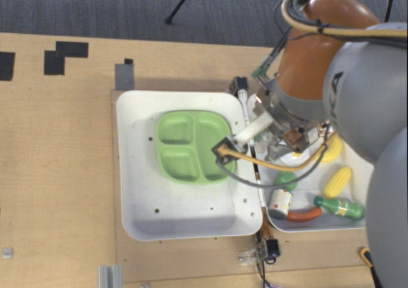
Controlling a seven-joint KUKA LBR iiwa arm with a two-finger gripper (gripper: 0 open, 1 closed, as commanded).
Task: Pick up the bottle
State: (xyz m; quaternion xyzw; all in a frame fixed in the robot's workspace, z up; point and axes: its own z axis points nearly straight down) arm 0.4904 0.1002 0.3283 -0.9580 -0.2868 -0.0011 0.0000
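The arm (357, 89) leans in from the right, its wrist hanging over the seam between the two white bins, and the tool (280, 143) sits low above the right bin (280, 223), buried among cables and brackets. Whether it is wide or narrow cannot be told from here, and nothing shows between its tips. So the pick looks not yet done: the bottle (339, 207) lies flat in the right bin's near corner, apart from the tool, untouched by the look of it. It is a green bottle with a red cap end and a yellow label, lying on its side. Beside it rest a corn cob (338, 180), a red sausage (305, 215) and a small can (279, 201). The left bin (140, 216) carries a green divided plate (191, 146). Reaching, closing and lifting all remain.
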